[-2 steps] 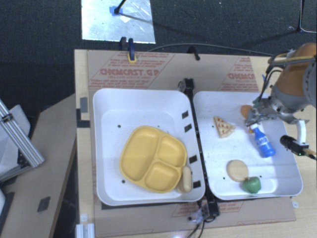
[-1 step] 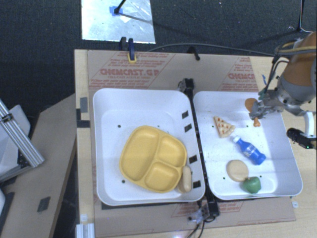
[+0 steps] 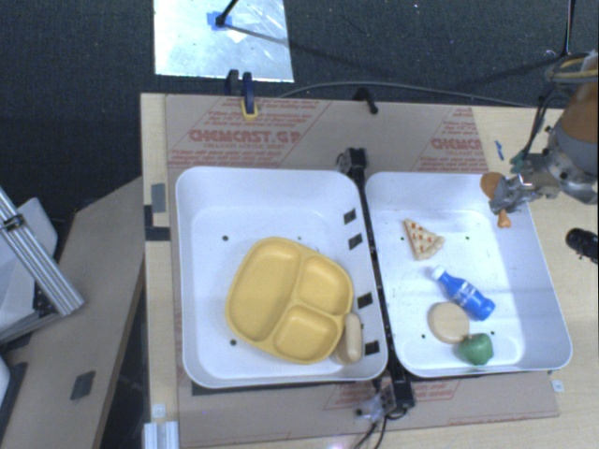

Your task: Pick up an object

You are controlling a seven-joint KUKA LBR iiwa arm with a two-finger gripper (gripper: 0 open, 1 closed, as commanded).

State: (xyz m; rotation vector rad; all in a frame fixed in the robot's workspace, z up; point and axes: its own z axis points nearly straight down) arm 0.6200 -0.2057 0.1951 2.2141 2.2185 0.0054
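Note:
The right bin holds a pizza slice, a blue bottle lying on its side, a round tan biscuit and a green fruit. My gripper hangs over the bin's far right rim, up and to the right of the pizza slice and well apart from all of these. Something small and orange shows right at the gripper, and I cannot make out whether it is held or part of the hand.
The left bin contains a yellow divided plate with a tan bread roll against its near right corner. A black divider runs between the bins. The arm comes in from the upper right.

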